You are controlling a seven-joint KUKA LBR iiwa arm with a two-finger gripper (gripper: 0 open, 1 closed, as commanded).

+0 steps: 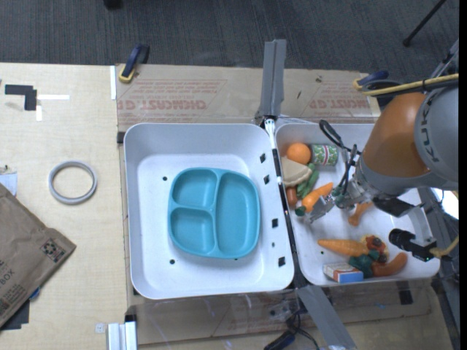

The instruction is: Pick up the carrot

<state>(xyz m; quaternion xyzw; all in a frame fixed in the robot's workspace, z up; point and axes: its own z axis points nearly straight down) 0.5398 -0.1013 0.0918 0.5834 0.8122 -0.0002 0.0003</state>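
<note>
- The gripper [326, 204] sits low in the right bin [306, 268], centre-right of frame, apparently lined up to grasp.
- Its fingers look closed around the carrot [317, 196], angled among crowded toy food.

**What's sitting on the bench**

Light wood bench [58, 122] with a sheet of cardboard [219, 93] over the middle. Two white bins side by side: left bin [146, 217], right bin [310, 265]. Off to the left there's a tape ring [72, 181], a brown box [25, 250] at the edge, plus a blue clamp [133, 61] up top.
</note>
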